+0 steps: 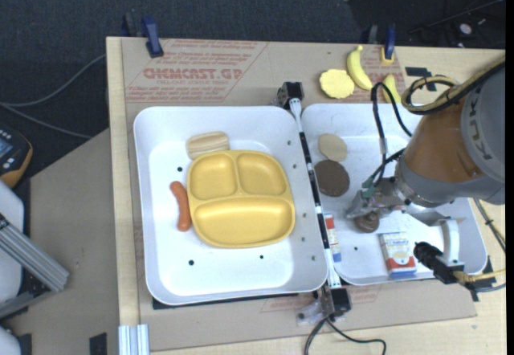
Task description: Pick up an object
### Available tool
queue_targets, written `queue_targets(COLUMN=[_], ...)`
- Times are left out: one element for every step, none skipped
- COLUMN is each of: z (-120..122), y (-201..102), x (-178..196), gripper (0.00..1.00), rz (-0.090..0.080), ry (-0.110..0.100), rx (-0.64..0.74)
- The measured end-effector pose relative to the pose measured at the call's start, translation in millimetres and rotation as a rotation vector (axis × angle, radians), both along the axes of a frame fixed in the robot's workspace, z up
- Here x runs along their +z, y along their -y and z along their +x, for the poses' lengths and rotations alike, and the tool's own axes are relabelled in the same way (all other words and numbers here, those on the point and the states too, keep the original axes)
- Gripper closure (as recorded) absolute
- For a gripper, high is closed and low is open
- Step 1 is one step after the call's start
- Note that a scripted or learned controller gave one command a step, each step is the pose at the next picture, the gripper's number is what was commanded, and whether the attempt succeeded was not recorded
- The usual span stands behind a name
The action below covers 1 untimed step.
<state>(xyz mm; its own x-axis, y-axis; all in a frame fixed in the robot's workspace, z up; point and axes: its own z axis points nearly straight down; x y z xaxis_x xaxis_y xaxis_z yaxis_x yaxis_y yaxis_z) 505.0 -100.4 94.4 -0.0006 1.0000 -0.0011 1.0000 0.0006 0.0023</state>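
Camera view, from above and at a slant: my arm enters from the right, grey with an orange band above the wrist, and bends down into the right bin; my pincer sits low in that bin, near its middle, over a small dark brownish object that lies on the bin floor; the object shows just beneath the pincer's tip, but whether the pincer is spread or closed, and whether it has hold of the object, I cannot tell, since the tip is small and blurred.

Same bin, toward its far left part: a dark brown disc and, touching it on the far side, a paler tan disc; toward the near edge, a small red-and-white carton lies flat.

Left bin: a yellow divided tray with three compartments; a toy sausage lies just beside its left edge; a tan bread slice rests against its far edge.

Worktop beyond the right bin: a yellow banana and a yellow ruffled piece, close together.
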Motion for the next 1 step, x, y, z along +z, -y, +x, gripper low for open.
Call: queue_targets(z=[59.8], y=[-56.9], x=[96.4], gripper=[1.00], rz=[0.001], ry=[0.012], rx=[0.008])
